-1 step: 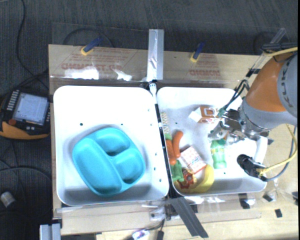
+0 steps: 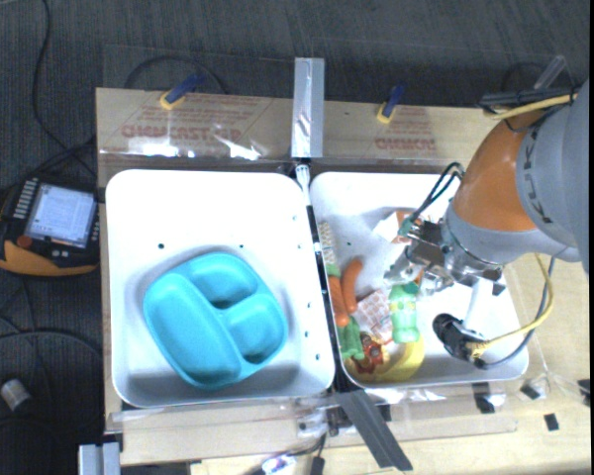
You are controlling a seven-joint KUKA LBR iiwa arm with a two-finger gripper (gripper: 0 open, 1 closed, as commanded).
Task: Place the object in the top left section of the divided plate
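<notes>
Gripper [image 2: 413,277] sits low in the right bin [image 2: 376,201], at approx 4 o'clock from the frame centre, right over the pile of toy food. Fingers are buried in clutter and hidden by the wrist, so can't tell if they're wide, narrow or holding anything.

Risks, as I judge them: pile is tightly packed w/ items touching and overlapping, so a grab may catch two things at once, or just nudge them and come up w/ nothing. The carrot [image 2: 348,287] lies against the bin's left wall, hard to get fingers around. Thin packet [image 2: 373,312] is flat and may slip. Banana [image 2: 406,359] is curved and partly under other bits, could roll. Also, the plate's [image 2: 218,315] sections have low curved dividers; a drop from too high or off-centre could bounce the item into the wrong section or onto the bin floor.

Task's thing: not clear which item is picked. Likeliest is the green bottle [image 2: 404,315], just at 6 o'clock of the gripper, pale green, lying among the others. Other candidates are orange, yellow and red-white, all small.

Plate is blue, three sections, in the left bin [image 2: 139,196] toward 7 o'clock of centre; nothing lies in it.
</notes>
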